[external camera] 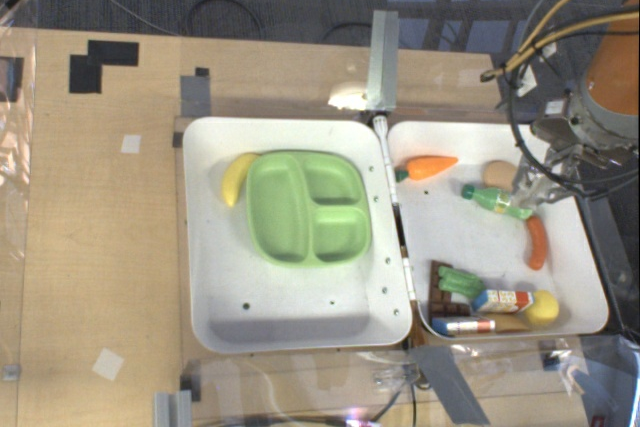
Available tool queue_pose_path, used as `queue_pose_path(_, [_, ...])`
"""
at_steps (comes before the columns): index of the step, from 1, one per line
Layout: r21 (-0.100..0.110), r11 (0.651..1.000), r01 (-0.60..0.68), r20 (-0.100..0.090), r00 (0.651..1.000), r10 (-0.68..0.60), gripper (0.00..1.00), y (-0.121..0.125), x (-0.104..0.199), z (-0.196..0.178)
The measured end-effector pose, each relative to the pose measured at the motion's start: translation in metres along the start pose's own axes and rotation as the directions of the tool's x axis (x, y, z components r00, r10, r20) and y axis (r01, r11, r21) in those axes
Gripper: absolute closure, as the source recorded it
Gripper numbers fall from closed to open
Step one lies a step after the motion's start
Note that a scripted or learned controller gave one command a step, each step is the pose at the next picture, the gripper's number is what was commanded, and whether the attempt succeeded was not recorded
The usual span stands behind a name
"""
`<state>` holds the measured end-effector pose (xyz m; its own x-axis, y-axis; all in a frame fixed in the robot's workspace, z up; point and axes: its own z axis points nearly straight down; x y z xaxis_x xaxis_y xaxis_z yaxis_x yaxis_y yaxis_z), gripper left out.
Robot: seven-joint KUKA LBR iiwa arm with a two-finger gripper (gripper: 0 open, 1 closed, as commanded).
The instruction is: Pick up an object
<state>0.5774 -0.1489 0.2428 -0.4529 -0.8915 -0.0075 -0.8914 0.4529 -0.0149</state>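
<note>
Camera view showed the claw [530,190] low beside the green bottle [497,201], its grip impossible to tell. Nothing was lifted yet.

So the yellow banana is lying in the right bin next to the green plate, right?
Not quite. The camera view shows the banana in the left bin, not the right one. The rest holds: it is yellow and lies right beside the green plate, at the plate's left edge. The right bin holds the carrot and other small things.
</note>
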Motion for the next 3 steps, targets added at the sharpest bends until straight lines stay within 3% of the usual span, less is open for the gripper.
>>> queue_pose_path(1, [-0.008,0.998,0.069,-0.002,0.998,-0.069,1.00,0.059,0.030,0.146])
queue_pose_path(2, [-0.004,0.999,-0.042,-0.001,0.999,0.042,1.00,0.051,-0.011,0.038])
queue_pose_path(3, [-0.018,0.948,0.318,0.001,0.948,-0.318,1.00,0.043,0.055,0.115])
